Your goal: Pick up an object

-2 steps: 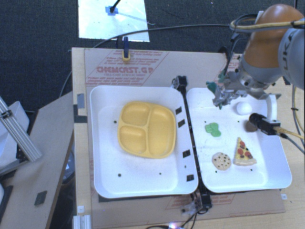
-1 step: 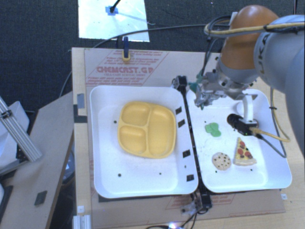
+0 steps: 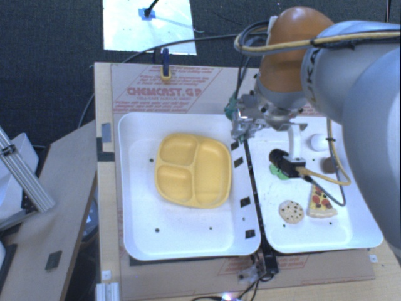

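Note:
My gripper [image 3: 268, 135] hangs under the grey arm and its orange band, over the far left part of the right bin [image 3: 351, 231], close to the divider. Just below it lies a small green object [image 3: 280, 172], partly covered by a black part of the tool. The right bin also holds a round chocolate-chip cookie [image 3: 291, 211], a pizza slice [image 3: 321, 202], a white egg-shaped object [image 3: 319, 142] and a small brown object [image 3: 328, 164]. A yellow divided plate [image 3: 193, 169] lies in the left bin [image 3: 141, 231].
The arm's bulk covers the far right corner of the right bin. A yellow cable [image 3: 329, 179] loops from the tool over that bin. A black-marked divider [image 3: 245, 187] separates the bins. Cardboard and a blue-and-yellow clamp [image 3: 165, 64] sit behind them.

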`<state>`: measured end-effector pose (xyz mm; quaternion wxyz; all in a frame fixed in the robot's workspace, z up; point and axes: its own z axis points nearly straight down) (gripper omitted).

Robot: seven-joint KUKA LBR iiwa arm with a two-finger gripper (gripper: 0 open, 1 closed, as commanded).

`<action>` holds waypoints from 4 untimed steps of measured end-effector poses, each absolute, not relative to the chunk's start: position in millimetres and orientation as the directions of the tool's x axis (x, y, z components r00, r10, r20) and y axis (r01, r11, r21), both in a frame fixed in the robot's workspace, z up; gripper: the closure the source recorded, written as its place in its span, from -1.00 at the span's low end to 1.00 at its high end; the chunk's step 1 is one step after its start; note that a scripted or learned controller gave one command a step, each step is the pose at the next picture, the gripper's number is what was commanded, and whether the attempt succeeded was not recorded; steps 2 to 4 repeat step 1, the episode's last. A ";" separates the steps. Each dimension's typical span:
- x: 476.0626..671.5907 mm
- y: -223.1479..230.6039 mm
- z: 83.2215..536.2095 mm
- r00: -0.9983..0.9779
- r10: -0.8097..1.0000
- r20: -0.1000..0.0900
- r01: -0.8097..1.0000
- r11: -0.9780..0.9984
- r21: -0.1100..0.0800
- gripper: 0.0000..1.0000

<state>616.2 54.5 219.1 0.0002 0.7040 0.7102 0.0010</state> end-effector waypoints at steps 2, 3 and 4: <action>631.2 111.0 229.4 -0.010 1.000 0.003 1.000 0.010 0.004 1.00; 631.2 111.0 229.4 -0.010 1.000 0.003 1.000 0.010 0.004 1.00; 631.2 111.0 229.4 -0.010 1.000 0.003 1.000 0.010 0.004 1.00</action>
